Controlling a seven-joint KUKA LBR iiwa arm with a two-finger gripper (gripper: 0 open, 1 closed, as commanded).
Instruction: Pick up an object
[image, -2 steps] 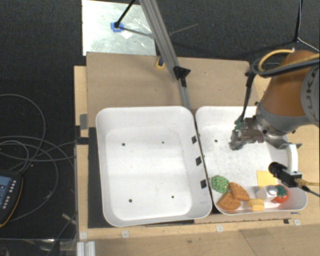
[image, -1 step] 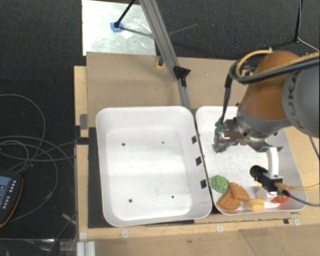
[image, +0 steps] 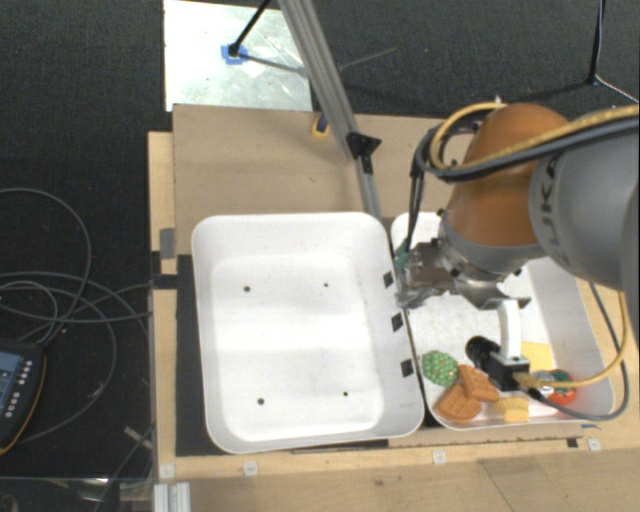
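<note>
Left bin (image: 300, 330): smooth white plastic, slight sheen. Bench (image: 250, 160) under it: matt brown board. Arm (image: 590, 210): smooth grey, glossy orange band.

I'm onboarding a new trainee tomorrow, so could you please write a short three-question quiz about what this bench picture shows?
1. True or false: the arm is over the right bin.
2. Which lies nearest the divide between the two bins? A) the green dotted item B) the red item C) the pale yellow block
3. Fill in: the loose items are gathered at the ___ end of the right bin, as the camera sees it.

Key: 1. True. 2. A. 3. Lower (near): the waffle-like piece and the small yellow piece also lie there. The left bin shows dark dots on its floor.
</note>
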